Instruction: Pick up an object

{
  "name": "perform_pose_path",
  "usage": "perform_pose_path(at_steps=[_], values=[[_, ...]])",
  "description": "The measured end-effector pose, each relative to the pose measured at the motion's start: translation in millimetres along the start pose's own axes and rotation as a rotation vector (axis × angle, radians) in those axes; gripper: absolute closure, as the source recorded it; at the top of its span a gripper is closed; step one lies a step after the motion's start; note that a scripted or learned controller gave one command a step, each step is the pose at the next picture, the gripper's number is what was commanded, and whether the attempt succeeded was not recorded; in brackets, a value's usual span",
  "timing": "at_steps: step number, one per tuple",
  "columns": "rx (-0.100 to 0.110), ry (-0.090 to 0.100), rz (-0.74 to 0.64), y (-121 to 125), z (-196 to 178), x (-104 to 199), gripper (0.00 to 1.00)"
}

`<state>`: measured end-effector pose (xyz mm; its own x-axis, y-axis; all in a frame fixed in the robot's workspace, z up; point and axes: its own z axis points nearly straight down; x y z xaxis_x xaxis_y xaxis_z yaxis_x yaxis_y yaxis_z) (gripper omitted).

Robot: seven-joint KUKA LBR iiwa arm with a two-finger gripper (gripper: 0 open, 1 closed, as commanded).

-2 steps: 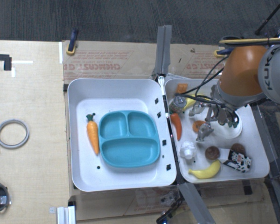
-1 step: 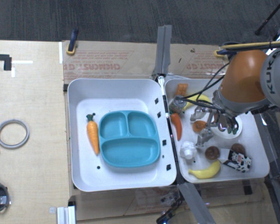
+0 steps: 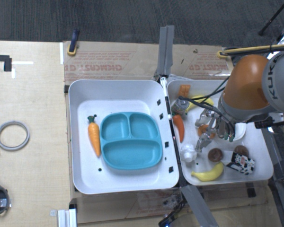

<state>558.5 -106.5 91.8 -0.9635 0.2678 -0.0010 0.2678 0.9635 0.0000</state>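
- Nothing looks lifted yet: the tool [image 3: 204, 140] hangs low in the right bin [image 3: 262, 173], among the objects to pick.
- I cannot tell how wide it stands or whether it grips anything.
- Closest candidates: a brown round object [image 3: 215, 154] and a banana [image 3: 208, 173] just below it, a carrot [image 3: 179, 126] to its left.
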Motion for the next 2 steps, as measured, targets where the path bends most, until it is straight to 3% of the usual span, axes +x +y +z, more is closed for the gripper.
perform_pose_path(at_steps=[1,2], values=[[0.0,-0.004,-0.075,18,-1,-28,0.0],[0.0,0.0,0.081,16,0,-4,0.0]])
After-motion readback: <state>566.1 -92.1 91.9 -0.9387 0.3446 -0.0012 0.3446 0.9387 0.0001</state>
